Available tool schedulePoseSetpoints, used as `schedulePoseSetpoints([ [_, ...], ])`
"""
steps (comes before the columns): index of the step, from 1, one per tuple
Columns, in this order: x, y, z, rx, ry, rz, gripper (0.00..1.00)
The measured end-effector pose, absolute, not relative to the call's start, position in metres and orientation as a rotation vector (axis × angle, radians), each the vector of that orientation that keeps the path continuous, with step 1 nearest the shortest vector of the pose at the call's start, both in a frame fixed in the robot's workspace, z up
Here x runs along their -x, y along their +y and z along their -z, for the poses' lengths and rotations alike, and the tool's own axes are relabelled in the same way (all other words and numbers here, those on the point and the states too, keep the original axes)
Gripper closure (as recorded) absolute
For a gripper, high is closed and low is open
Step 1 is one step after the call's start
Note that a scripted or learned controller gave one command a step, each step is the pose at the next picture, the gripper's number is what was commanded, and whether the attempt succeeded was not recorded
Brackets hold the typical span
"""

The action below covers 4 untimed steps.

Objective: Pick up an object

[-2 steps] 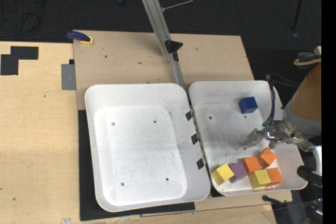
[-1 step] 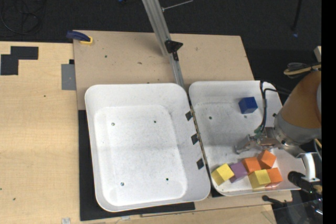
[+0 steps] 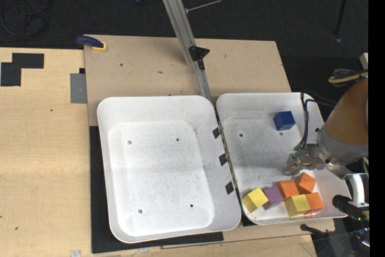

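Gripper [image 3: 299,164] low in right bin [image 3: 258,106], just above orange block [image 3: 305,182] in the front-corner cluster; finger state — cannot tell; block looks light, rigid, likely foam; take it across opposite flat faces; yellow block [image 3: 297,205] crowds it.

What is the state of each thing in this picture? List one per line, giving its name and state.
hand: low in the right bin, just above the cluster of blocks
blue block: lying alone, apart from the others
orange blocks: bunched at the near edge
yellow blocks: resting in the same cluster
purple block: lying between yellow and orange
right bin: holds every block
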<state>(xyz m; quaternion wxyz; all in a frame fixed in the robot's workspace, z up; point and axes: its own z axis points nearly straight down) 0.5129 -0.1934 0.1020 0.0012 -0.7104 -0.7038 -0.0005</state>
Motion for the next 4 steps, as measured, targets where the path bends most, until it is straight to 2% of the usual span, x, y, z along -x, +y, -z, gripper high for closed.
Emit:
schedulePoseSetpoints([
  [1, -0.503, -0.196, -0.155, 2.232, -2.214, 0.001, 1.0],
  [2, -0.504, -0.19, -0.2, 2.222, -2.224, 0.002, 1.0],
  [3, -0.513, -0.186, -0.257, 2.222, -2.226, 0.003, 1.0],
  [4, -0.522, -0.133, -0.246, 2.213, -2.224, 0.0, 1.0],
])
